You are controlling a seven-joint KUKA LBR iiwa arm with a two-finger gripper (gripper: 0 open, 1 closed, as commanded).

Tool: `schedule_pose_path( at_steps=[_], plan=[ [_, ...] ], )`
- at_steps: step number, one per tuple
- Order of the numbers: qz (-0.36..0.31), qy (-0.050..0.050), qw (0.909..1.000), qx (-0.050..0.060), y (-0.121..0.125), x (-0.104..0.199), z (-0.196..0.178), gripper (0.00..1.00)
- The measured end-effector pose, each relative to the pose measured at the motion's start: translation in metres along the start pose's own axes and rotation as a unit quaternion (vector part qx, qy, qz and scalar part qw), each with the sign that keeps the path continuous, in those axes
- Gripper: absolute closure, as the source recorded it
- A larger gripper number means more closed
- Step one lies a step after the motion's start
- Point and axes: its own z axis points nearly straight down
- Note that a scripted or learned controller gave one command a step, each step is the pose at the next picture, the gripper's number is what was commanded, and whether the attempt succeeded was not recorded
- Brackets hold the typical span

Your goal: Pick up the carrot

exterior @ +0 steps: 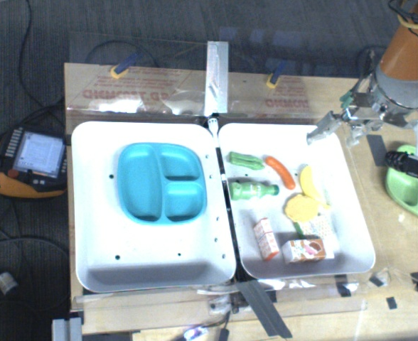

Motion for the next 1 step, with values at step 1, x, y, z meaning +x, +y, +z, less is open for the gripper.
schedule_pose_path(
  at_steps=[1],
  plan=[
    [-0.015,-0.001,0.9999,0.001,0.0022,0.0304,0.0864,0.00]
  ],
)
